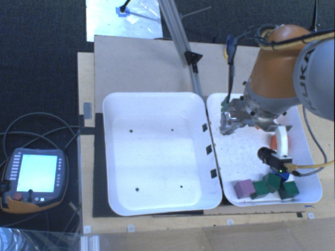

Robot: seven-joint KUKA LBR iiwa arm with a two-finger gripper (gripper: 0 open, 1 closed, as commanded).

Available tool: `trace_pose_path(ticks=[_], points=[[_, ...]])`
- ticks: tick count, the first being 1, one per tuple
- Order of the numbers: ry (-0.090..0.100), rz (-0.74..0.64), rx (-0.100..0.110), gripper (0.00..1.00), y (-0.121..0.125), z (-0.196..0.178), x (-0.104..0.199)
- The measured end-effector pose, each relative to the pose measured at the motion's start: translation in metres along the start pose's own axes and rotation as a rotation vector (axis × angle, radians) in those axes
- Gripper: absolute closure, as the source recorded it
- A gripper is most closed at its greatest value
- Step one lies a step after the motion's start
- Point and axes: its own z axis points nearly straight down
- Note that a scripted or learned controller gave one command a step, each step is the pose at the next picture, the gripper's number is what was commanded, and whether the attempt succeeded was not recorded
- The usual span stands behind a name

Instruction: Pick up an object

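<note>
Objects: a small huddle lay in the lower right corner of the right bin (309, 140): a mauve block (243, 188), dark green blocks (273, 185) touching one another just beside it, a sliver of blue between the greens, and a white curved piece (282, 140) with an orange bit (273, 140) further up toward the right wall.
Likely handling: I judged the blocks light, stiff and flat-sided, so they would neither crush nor roll; the white curved piece looked smooth and more liable to slip.
Where to hold: the mauve block stood at the left edge of the huddle with its left face free, so I reckoned its two opposite flat sides the best purchase; the greens were packed too tightly together to get a finger between.
Risk: the bin's front wall lay close behind the blocks and could have crowded one finger.
Pincer: my pincer (229, 123) hung in the upper left of the right bin, well apart from the blocks; whether it was open or closed I could not tell, and nothing showed in it.
Surroundings: the left bin (112, 140) sat beside it on the tabletop (141, 67), and a handheld pendant (34, 179) lay at the lower left of the frame.
</note>
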Motion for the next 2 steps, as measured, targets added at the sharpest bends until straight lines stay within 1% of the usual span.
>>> trace_pose_path(ticks=[1,2], points=[[0.001,-0.002,-0.002,1.00,-0.022,-0.004,0.051],[0.000,0.000,-0.001,1.00,-0.049,0.014,0.095]])
